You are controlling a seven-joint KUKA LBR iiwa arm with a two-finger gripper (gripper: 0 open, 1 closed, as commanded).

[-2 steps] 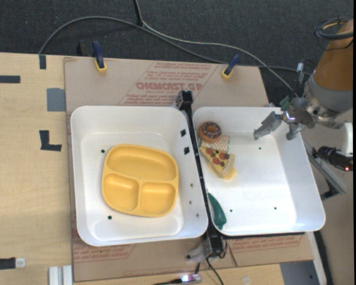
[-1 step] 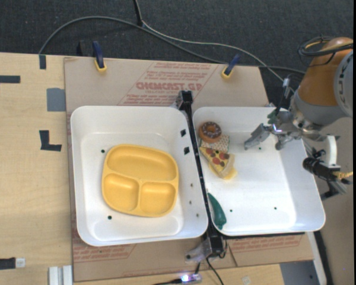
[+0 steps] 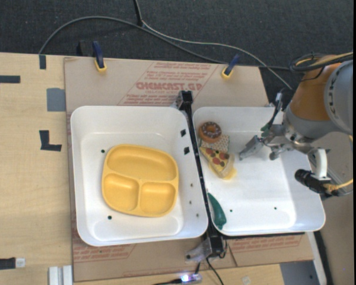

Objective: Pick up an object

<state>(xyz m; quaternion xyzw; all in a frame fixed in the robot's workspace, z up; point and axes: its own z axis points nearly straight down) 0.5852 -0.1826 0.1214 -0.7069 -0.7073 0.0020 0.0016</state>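
Two shallow white bins are set side by side on a cardboard sheet point(image 3: 166, 79), which is held at its far edge by two clamps. In the left bin point(image 3: 86, 129) a yellow divided plate point(image 3: 140, 180) is laid flat, with one long compartment at the far side and two smaller ones nearer the camera. In the right bin point(image 3: 285, 215) three items are kept along the left wall: a round toy doughnut point(image 3: 210, 131) farthest back, a toy pizza slice point(image 3: 218, 160) touching it just in front, and a dark green item point(image 3: 217, 212) lying apart near the front left corner. The gripper point(image 3: 247, 152) is lowered inside the right bin, just to the right of the pizza slice. Its fingers are seen spread apart, and nothing is held between them.
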